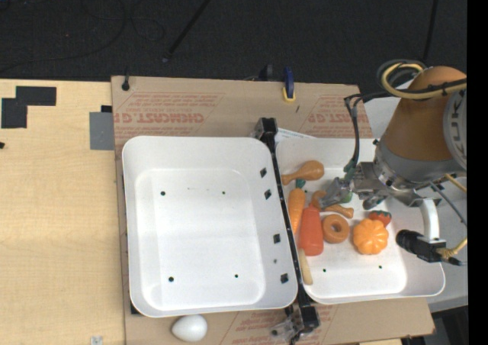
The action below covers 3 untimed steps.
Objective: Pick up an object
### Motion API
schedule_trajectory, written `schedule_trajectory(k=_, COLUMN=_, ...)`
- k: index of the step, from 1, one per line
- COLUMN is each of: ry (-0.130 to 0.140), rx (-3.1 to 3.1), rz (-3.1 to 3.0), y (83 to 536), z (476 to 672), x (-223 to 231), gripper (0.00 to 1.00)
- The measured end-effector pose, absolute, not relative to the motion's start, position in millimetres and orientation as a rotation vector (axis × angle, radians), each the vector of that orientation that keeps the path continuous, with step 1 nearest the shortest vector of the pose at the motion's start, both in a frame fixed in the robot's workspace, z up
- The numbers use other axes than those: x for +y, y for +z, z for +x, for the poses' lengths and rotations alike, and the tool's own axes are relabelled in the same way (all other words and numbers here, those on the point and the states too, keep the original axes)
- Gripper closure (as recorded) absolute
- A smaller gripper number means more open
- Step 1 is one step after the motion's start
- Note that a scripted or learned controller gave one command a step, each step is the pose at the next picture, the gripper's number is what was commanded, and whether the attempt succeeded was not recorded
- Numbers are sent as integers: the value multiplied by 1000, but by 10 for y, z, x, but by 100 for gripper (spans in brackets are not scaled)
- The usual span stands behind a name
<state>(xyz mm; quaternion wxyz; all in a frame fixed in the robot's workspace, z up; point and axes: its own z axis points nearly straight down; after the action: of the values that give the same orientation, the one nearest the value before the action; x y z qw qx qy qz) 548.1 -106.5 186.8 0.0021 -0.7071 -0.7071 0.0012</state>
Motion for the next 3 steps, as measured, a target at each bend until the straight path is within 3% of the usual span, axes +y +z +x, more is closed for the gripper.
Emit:
schedule_trajectory(k=1, ry=3, rx=-2221, rz=-2225, y=850, z=5510, x=-1028, gripper=0)
schedule_trajectory(k=2, ry=3, rx=-2216, rz=-2223, y=872, z=5498, x=-1025, gripper=0)
schedule_trajectory(k=3, ry=49, rx=-2211, rz=-2206, y=886, z=6183, x=-999, gripper=0)
